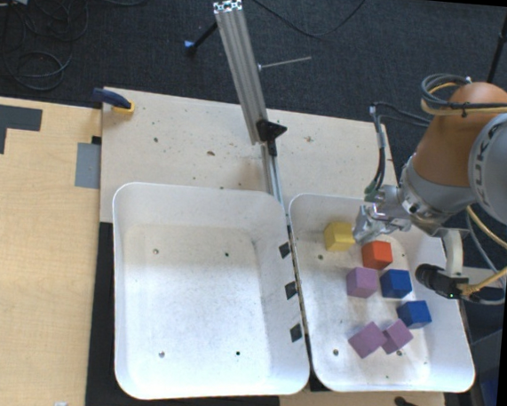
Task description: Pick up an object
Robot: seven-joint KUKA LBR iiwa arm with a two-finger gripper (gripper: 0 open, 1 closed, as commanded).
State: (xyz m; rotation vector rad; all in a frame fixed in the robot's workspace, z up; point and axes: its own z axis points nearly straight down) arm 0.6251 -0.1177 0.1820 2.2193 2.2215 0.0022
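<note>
Nearest me, two purple blocks (pixel 380 337) touch at the near end of the right bin (pixel 451 373), with two blue cubes (pixel 404 297) and another purple block (pixel 362 282) just beyond. At the far end, my gripper (pixel 369 225) sits between the yellow cube (pixel 339 236) and orange cube (pixel 377 253); I cannot tell how its jaws stand.
</note>
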